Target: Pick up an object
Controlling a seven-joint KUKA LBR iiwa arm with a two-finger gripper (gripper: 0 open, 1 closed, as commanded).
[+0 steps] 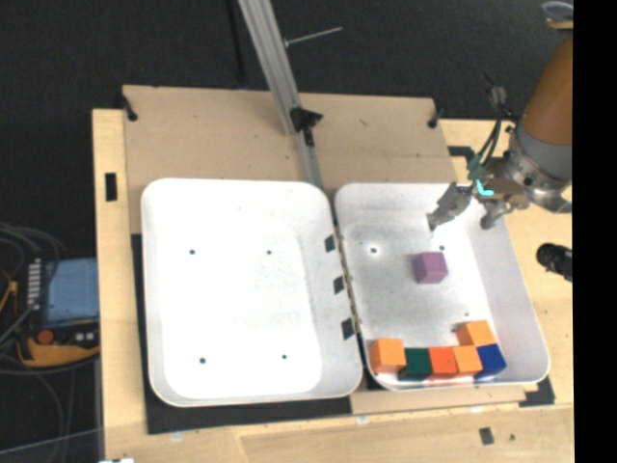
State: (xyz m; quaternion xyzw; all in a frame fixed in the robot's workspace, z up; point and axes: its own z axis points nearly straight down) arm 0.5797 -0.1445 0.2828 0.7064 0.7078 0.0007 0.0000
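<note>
A purple cube (430,266) lies alone in the middle of the right bin (386,210). Along that bin's front edge sits a row of blocks: an orange block (388,353), a green block (416,362), more orange ones, and a blue block (490,357). My gripper (469,210) hangs over the bin's far right part, above and behind the purple cube and apart from it. Its fingers are spread open with nothing between them.
The left bin (241,287) lies beside the right one, with a row of clips (339,283) between them. A slanted metal rail (280,66) rises behind the bins. A blue box and cables (67,297) sit off the bench at far left.
</note>
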